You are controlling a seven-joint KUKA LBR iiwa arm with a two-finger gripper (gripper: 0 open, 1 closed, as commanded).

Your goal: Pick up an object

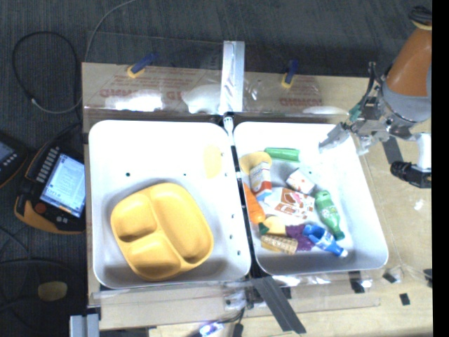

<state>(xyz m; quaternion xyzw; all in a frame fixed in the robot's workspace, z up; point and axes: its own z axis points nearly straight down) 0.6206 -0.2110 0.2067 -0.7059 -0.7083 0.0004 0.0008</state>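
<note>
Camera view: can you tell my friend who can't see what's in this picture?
A robot arm's gripper hangs over the top right corner of the right bin, which holds a jumble of small toys and a green bottle. The left bin holds a yellow divided tray.

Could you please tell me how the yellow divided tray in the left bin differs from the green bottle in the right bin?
The yellow divided tray is far larger than the green bottle. The tray is broad, shallow and split into compartments, while the bottle is slim and elongated. The tray lies alone in the left bin; the bottle lies on its side among crowded items in the right bin. Both rest away from the gripper.
</note>
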